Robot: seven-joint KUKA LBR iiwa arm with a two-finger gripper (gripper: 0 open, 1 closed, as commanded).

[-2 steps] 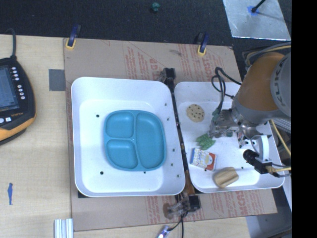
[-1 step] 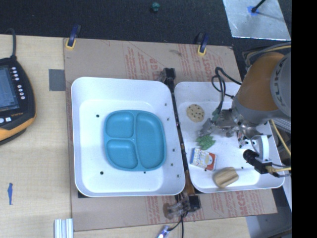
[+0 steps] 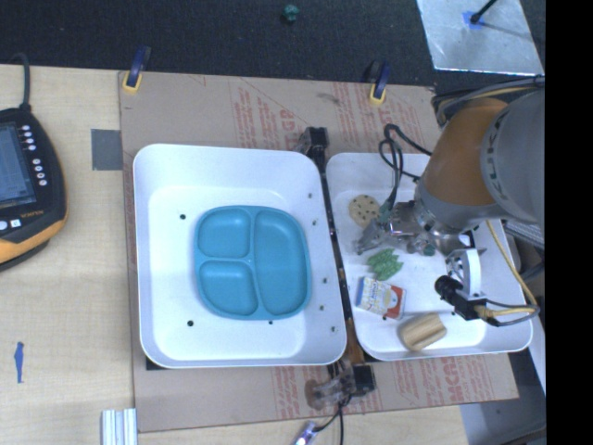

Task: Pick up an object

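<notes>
In the right bin (image 3: 500, 341) lie a round cookie (image 3: 363, 208), a green leafy piece (image 3: 383, 263), a small white and red carton (image 3: 379, 298) and a tan wooden block (image 3: 422, 331). My gripper (image 3: 382, 237) reaches in from the right and hangs low over the bin's left part, between the cookie and the green piece. Nothing shows held in it. The grey arm with its orange band (image 3: 468, 160) hides the bin's upper right.
The left bin (image 3: 157, 248) holds a blue divided plate (image 3: 252, 261). A teach pendant (image 3: 23, 184) lies on the bench at far left. Clamps (image 3: 135, 70) pin the cardboard sheet at its top edge.
</notes>
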